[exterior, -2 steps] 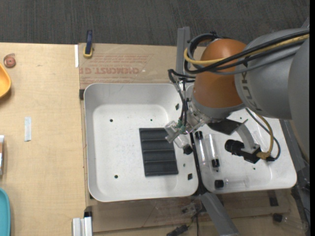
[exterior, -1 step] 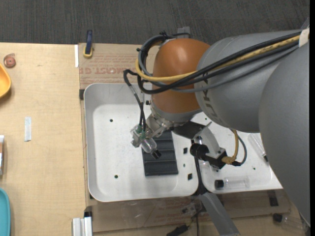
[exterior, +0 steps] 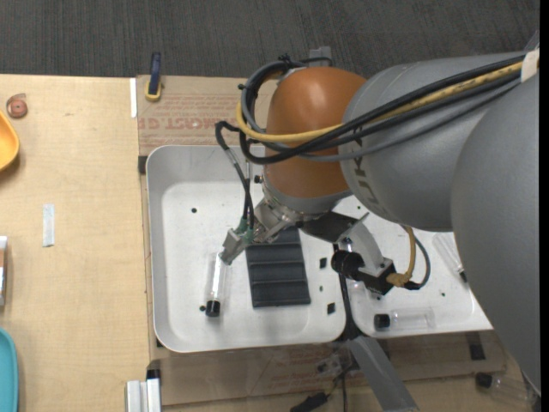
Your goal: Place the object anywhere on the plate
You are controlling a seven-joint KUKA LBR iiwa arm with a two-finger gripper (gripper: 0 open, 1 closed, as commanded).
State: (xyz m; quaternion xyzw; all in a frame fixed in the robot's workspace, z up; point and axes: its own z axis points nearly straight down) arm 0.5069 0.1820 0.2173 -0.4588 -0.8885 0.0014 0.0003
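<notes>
The arm's orange band (exterior: 313, 131) and grey wrist hang over the left bin (exterior: 171, 230) and hide its back right part. My gripper (exterior: 233, 245) pokes out below the wrist as a small grey tip, low over the bin floor. Just below and left of it lies a clear tube with a black cap (exterior: 212, 288), close to the tip but apart from it. A dark ribbed block (exterior: 279, 271) sits right of the tip, under the wrist. Nothing shows in the gripper's grasp.
A second clear tube (exterior: 405, 319) lies in the right bin (exterior: 446, 316), near its front edge. The arm's cables (exterior: 377, 275) loop over the divider between the bins. On the bench at far left are an orange dish edge (exterior: 5, 144) and a teal rim (exterior: 5, 369).
</notes>
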